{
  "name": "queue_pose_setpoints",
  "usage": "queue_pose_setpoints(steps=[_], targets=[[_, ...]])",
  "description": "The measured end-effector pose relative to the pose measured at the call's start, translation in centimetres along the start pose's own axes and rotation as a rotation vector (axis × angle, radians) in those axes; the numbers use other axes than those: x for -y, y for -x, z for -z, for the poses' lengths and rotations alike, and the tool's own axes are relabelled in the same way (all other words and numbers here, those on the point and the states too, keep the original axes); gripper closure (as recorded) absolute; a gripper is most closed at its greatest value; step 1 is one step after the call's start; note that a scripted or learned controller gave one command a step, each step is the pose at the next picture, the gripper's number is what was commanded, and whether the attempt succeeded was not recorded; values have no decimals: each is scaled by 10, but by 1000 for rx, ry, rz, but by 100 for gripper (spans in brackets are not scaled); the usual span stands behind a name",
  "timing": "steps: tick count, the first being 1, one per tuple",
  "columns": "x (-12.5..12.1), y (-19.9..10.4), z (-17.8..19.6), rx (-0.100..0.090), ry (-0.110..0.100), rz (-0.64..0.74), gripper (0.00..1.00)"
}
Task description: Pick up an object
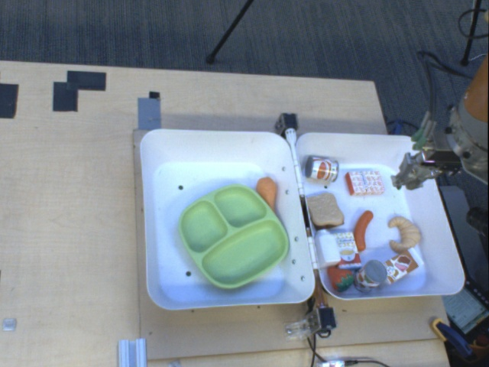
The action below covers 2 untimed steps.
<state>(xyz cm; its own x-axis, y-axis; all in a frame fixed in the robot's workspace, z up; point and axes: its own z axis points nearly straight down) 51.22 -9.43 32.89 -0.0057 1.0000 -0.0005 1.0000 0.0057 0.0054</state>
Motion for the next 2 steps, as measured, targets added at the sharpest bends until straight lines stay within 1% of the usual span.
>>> queue_pose_setpoints(steps=[1, 2], targets=[[-24, -19, -44, -1, -4, 1, 100], [-1, -72, -65, -1, -3, 0, 100]])
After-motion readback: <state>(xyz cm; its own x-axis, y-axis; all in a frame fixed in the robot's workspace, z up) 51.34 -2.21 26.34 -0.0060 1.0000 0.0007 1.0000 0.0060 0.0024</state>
